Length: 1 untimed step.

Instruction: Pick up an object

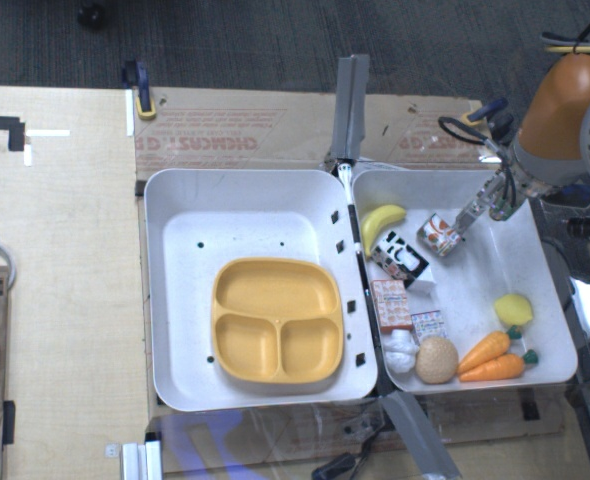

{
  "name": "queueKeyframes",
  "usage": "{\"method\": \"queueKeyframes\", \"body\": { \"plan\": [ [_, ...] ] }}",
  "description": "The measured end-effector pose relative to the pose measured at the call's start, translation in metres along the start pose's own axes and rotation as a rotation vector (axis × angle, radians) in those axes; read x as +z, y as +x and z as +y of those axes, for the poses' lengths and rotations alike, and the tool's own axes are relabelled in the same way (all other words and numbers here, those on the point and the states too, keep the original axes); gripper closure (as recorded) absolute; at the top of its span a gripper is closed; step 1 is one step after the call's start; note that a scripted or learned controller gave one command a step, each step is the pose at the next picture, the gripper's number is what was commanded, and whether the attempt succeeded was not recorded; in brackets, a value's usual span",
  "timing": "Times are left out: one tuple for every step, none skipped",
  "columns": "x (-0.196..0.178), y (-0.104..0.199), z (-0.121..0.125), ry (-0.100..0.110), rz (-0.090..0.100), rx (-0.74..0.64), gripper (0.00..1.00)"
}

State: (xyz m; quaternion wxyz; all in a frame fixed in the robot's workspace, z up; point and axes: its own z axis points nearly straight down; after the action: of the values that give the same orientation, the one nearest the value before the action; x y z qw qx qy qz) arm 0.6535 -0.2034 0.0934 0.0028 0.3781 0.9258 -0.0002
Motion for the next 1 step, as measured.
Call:
{"method": "queueKeyframes", "body": {
  "plan": [
    [-0.0109,-0.0013,0.0007,-0.003,-0.005,0.001,1.0]
  ]
}}
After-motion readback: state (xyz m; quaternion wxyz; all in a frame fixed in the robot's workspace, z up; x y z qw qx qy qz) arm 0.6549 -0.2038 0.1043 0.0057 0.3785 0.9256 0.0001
